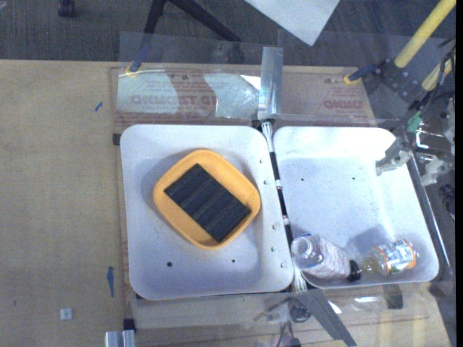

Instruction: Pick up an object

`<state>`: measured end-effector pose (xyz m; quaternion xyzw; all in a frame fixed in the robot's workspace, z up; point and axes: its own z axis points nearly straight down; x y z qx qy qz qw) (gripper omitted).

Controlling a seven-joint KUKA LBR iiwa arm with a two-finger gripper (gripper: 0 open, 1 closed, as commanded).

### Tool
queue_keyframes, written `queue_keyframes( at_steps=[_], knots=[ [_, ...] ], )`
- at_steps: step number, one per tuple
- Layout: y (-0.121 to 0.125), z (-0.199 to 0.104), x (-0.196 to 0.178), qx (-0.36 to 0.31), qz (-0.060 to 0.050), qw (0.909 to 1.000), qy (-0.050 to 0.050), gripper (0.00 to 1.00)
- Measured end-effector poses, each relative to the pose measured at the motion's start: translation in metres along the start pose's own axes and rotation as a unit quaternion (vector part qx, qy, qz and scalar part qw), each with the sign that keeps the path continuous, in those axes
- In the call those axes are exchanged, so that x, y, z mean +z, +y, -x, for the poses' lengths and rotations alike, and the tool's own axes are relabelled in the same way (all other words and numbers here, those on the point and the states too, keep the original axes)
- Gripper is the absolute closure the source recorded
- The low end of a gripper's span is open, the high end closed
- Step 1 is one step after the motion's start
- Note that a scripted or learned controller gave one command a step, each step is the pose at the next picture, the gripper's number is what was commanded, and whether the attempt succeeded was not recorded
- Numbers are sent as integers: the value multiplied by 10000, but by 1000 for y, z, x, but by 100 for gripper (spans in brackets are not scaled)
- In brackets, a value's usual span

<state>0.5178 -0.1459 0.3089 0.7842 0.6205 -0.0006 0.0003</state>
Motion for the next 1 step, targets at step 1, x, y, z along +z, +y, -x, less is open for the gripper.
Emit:
queue_keyframes(
  at_steps=[1],
  knots=[
    [-57, -125, 89, -595, -11, 9982, 3, 0]
  ],
)
